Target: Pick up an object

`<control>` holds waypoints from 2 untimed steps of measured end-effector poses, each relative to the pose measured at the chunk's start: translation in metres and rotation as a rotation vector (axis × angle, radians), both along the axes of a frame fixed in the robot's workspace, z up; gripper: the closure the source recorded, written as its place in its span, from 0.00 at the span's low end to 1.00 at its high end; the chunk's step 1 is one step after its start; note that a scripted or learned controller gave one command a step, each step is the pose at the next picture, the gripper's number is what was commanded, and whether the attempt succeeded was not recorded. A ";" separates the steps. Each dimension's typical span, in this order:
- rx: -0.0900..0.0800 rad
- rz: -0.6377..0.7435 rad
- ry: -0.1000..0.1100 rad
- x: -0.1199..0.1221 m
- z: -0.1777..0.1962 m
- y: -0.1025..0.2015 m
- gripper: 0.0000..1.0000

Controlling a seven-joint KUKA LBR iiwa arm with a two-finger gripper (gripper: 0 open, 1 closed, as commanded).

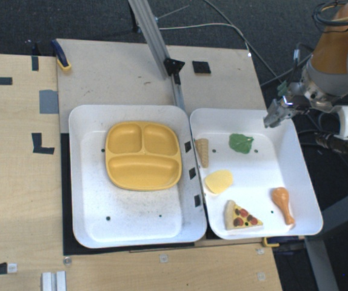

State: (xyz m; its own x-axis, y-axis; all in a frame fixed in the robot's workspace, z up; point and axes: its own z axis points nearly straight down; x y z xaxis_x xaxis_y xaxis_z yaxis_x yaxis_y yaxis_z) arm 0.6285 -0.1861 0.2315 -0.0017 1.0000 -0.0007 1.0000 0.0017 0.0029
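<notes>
Objects for picking lie in the right-hand shallow white plastic bin (301, 180): a green leafy toy vegetable piece (241, 142) near the far wall, a tan ridged ice-cream cone toy (203, 151) along the bin's left wall, a pale yellow rounded disc-shaped toy (219, 181) just below the cone, a triangular toy pizza slice with red toppings (241, 216) near the front edge, and an orange-brown toy drumstick (283, 204) at the right side. All five sit apart from one another; cone and yellow disc are near, not clearly touching.

Left-hand shallow white plastic bin (89, 223) holds a yellow plastic divided plate with three compartments (143, 155), lying flat toward the far half of that bin. Dark speckling shows on the bin floor in front of the plate.

Grey arm with orange band (334, 47) enters from the right. Its pincer (273, 117) hangs over the far right corner of the right bin, above the rim, well apart from the green piece and the other toys. Nothing visible between its tips; how far it is open, cannot tell from this angle.

Both bins rest side by side on the light wooden counter (10, 180). A slanted grey metal bar (150, 26) runs from the top down to the gap between the bins.
</notes>
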 end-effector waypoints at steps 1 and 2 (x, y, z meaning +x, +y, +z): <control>0.000 0.004 0.002 0.012 -0.003 0.052 1.00; 0.002 0.005 0.004 0.011 -0.013 0.111 1.00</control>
